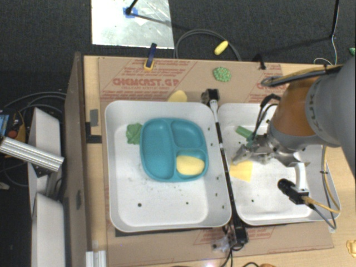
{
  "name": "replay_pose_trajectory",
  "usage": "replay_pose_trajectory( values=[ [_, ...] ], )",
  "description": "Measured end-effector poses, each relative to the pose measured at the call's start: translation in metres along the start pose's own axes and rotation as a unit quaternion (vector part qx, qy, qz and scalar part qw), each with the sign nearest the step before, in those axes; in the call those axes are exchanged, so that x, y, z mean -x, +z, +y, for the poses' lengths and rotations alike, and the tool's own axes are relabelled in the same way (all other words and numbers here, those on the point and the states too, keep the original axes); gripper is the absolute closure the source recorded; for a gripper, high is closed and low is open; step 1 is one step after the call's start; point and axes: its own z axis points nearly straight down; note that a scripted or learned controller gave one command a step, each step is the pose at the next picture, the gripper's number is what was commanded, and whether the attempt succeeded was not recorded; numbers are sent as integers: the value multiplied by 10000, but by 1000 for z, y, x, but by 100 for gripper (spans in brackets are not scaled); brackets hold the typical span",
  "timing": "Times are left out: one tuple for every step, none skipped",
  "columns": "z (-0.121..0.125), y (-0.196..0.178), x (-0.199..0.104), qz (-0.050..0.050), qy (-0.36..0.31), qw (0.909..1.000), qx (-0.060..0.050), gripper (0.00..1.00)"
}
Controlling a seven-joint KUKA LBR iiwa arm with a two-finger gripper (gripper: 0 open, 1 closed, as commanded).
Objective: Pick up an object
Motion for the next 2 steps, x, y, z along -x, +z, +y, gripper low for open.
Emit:
replay_pose_trajectory(
  values=[
    [5, -2, 70, -32, 26, 10000, 43, 0],
    [-12, -126, 92, -41, 11, 10000, 91, 0]
  ],
)
